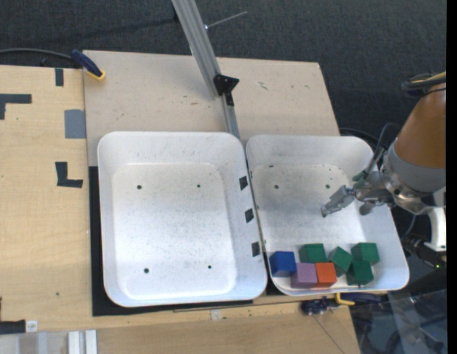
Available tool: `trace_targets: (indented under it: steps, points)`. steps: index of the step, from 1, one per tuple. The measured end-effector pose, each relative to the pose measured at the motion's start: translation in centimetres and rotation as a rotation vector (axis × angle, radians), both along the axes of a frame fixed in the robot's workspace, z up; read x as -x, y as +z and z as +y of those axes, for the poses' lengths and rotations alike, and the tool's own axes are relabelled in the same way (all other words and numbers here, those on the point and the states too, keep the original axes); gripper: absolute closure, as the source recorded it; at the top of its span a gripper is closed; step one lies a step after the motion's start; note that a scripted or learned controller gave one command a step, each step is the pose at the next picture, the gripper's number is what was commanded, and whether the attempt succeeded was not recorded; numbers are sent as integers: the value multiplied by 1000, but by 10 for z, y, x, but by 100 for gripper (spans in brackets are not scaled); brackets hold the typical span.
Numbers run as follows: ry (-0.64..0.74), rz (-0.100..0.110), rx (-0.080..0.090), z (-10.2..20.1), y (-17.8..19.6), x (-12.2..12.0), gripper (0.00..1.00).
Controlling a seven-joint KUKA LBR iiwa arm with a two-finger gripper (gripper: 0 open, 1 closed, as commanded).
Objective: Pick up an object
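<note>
Reaching in from the right, I am holding my end effector over the right bin, above its bare middle floor and a little toward its right wall. The grey fingers are pointing left and slightly down, and nothing is showing between them. Whether they are spread or pressed together I cannot tell from this angle, since they are reading as one blurred grey wedge. My orange band is sitting above the wrist, outside the bin's right rim.

The objects are lying in a cluster along the near edge of the right bin, well apart from my end effector. A blue block is sitting furthest left, just beside a purple block, which is touching an orange block. Behind those, a green block is lying close to a second green block, and two more green pieces are crowding the corner, one seeming to lean on the other.

The left bin is sitting side by side with the right one on the worktop. A grey metal bar is slanting down from the top toward the seam between the bins, ending near a black clamp. A blue and yellow tool is lying at the worktop's far left corner.
</note>
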State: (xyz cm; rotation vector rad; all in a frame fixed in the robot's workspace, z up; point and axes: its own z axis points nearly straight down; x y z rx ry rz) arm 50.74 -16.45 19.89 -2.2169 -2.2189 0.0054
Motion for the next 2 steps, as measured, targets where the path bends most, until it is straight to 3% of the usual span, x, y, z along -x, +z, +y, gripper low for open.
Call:
trace_targets:
  steps: [2]
  points:
    - [0,2,0,-7,-106,-2,0]
